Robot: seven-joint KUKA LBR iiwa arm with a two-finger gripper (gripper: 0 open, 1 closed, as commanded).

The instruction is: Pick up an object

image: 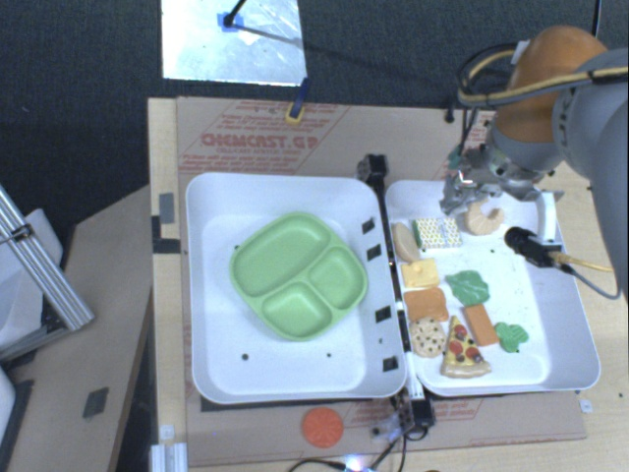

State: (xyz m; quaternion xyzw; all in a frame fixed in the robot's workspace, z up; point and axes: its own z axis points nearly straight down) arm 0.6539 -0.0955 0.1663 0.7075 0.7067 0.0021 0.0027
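At the near edge of the desk [246,431] we note an orange disc [322,426] lying outside the bins, just in front of the left bin [211,362].

The left bin holds one item: a green divided plate [298,275] with three compartments, set near the bin's centre and turned at an angle. We see nothing resting in its compartments.

The right bin [575,357] holds the toy food. At its near edge lies a pizza slice [463,349], with a speckled cookie [428,336] just beside it toward the divider. An orange block [481,324] sits beside the pizza slice, and a small green broccoli piece [511,336] lies toward the bin's right edge. Farther in, we record a brown toast-like square [427,304] along the divider, a yellow cheese square [421,272] beyond it, and a green leaf piece [468,287] near the bin's middle. Toward the far left corner of this bin lie a pale oval piece [404,241] and a dotted cracker-like tile [436,232]. A tan rounded piece [482,220] sits at the far edge.

The end effector [462,197] hangs low over the far edge of the right bin, just beside the tan rounded piece and the dotted tile. We cannot tell whether it is open or closed, nor whether it touches either item.

Beyond the bins, a shiny sheet [232,29] lies at the far end.
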